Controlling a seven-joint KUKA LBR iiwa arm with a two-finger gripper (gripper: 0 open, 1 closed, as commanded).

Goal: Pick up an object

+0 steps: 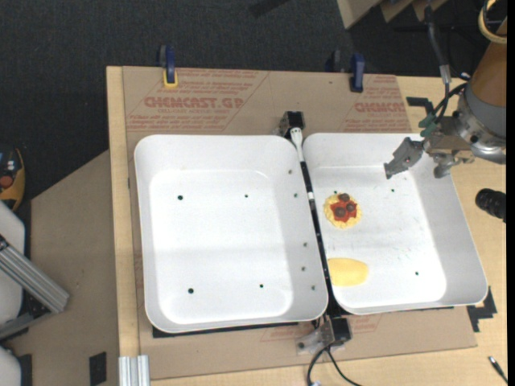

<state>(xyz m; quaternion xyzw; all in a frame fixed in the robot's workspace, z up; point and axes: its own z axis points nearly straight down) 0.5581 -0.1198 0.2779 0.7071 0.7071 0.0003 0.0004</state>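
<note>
Over the right bin (451, 240), toward the upper right of the frame, the gripper (414, 161) hangs with its fingers spread and nothing between them. Lower in that bin lie a small pizza (343, 210) near the middle and a yellow piece (348, 271) toward the bottom left corner. Both sit well apart from the gripper.

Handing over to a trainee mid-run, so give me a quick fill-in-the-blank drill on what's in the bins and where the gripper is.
1. The yellow object and the round yellow-and-red object both lie in the ____ bin.
2. The gripper is at that bin's ____ right corner.
3. Of the two objects, the plain yellow one is ____ from the gripper.
4. The arm's gripper touches ____ of the two objects.

Missing words: right; far; farther; neither
</note>
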